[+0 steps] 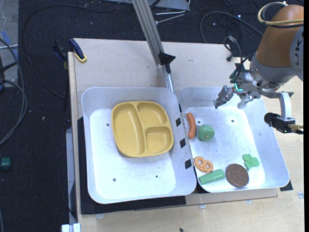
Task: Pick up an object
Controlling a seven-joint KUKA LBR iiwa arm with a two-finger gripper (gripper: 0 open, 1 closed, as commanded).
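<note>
The gripper [232, 99] hung open and empty above the right bin [270, 151]; the round green ball [206, 132] could easily have rolled away.

Yellow tray [143, 128], white bins [99, 129], green apple [206, 132], brown disc [237, 175]

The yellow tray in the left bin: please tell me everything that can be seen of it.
The yellow tray is a rounded rectangle that looks like moulded plastic, with a raised rim and three compartments: a long one on the left, one at the upper right and a smaller one at the lower right. All three hold nothing. It lies flat and right side up, turned a little, on the floor of the left bin, towards the bin's upper right part. Only the bin touches it; the pincer is over the other bin.
</note>
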